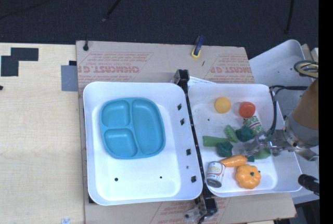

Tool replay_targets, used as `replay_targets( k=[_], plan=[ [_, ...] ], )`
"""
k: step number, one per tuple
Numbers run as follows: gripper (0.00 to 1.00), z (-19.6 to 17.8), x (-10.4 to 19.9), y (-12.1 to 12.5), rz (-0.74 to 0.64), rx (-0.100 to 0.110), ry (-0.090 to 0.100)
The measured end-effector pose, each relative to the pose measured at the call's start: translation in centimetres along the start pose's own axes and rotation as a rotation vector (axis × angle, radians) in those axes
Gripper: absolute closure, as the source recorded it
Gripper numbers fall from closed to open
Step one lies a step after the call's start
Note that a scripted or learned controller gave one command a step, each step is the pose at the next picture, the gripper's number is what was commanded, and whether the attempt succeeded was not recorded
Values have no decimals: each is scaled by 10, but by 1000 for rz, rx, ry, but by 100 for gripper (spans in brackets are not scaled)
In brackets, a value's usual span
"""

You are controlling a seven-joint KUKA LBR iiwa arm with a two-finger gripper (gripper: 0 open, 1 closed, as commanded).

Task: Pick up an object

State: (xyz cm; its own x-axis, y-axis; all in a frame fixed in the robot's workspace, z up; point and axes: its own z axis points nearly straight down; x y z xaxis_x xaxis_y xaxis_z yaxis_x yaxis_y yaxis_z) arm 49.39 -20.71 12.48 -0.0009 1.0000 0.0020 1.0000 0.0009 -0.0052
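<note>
Camera view, jaws (260, 144) amid green toys (235, 134), carrot (234, 161) beside.

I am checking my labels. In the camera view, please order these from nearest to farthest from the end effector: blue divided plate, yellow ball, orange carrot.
End effector is in the right bin.
1. Orange carrot, just left of it.
2. Yellow ball, at that bin's far side.
3. Blue divided plate, in the left bin.

Light wood bench (36, 129) has a brown cardboard sheet (156, 64) on top, and both white bins (93, 166) sit side by side on that.
</note>
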Motion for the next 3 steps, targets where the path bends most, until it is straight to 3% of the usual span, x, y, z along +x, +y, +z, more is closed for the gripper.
replay_targets(
  k=[1,2,3],
  plan=[
    [0,38,1,1,1,-3,-2],
    [100,27,0,1,5,-4,-1],
    [100,-20,-5,-7,8,-6,-2]
  ],
)
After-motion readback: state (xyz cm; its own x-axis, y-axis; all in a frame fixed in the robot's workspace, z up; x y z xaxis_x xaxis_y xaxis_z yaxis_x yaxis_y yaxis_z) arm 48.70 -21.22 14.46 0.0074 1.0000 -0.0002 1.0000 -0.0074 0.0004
